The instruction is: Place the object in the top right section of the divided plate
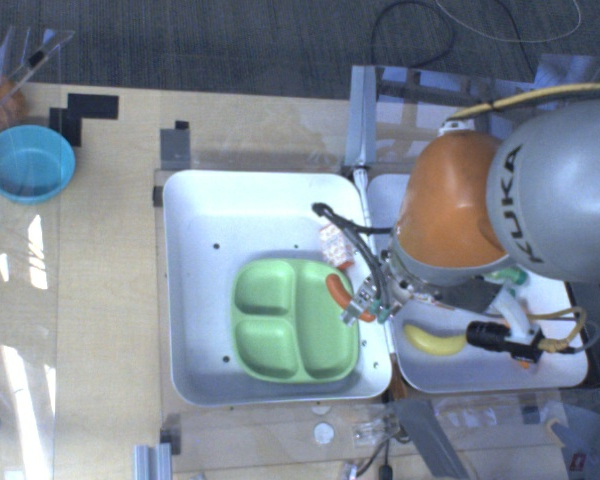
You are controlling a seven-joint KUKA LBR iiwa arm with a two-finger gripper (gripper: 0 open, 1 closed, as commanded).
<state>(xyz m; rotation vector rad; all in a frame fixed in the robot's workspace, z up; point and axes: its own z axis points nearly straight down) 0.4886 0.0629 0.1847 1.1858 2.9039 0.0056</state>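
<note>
A green divided plate (292, 320) lies in the left white bin (195, 268), toward its right side. A small red-orange sausage-shaped object (336, 288) sits at the plate's upper right rim, over the edge of the large right section. My gripper (364, 306) hangs right beside that object, at the plate's right edge and close to the wall between the bins. The arm's orange band and grey wrist hide most of what lies behind it.
A yellow banana (435, 342) lies in the right bin (560, 373), under the arm. A small pale wrapped item (332, 240) rests in the left bin above the plate. A blue bowl (29, 163) stands on the bench at far left.
</note>
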